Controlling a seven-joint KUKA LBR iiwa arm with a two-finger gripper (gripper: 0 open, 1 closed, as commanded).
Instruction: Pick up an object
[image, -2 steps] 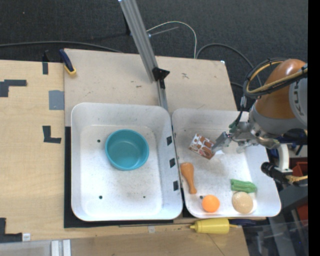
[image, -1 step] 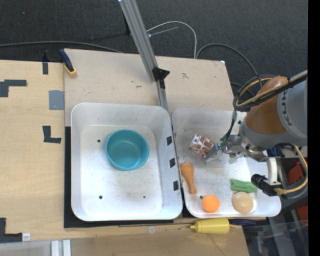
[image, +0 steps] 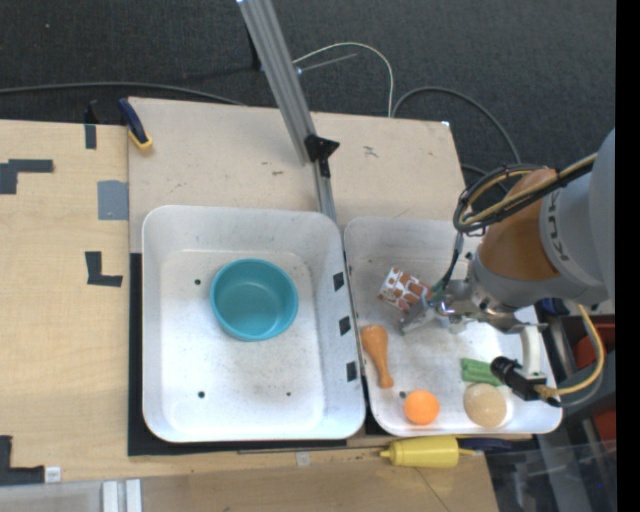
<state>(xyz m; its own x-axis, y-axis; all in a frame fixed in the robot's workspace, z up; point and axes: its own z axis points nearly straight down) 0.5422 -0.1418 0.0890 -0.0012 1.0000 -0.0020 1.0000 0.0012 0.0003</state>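
The hand (image: 418, 318) is low in the right bin (image: 400, 235), touching a small red-and-white patterned block (image: 401, 289); whether it is clenched cannot be told. Nearer the bin's front lie an orange drumstick-shaped toy (image: 377, 352), orange ball (image: 422, 407) and beige ball (image: 485, 405).
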